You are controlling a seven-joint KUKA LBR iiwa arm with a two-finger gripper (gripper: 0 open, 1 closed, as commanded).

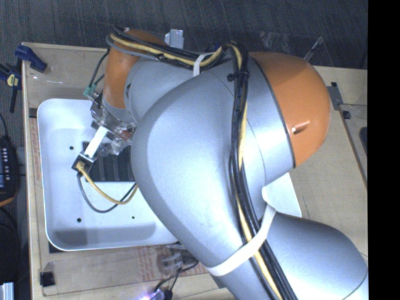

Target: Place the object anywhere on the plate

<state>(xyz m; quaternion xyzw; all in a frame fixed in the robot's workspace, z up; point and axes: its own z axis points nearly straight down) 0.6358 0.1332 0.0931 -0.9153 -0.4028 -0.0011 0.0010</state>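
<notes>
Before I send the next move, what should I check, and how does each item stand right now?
1. Position of the gripper: ok, it is low over the left bin.
2. Whether the object is held: cannot tell.
3. Location of the plate: cannot tell; the arm covers the bench's right side.
4. The dark patch on the bin floor beside the gripper: cannot tell whether it is the object.
5. The blue clamp at the bench corner: ok, well apart from the arm.

Rt side of white bin (62, 199) behind arm (206, 167).
</notes>
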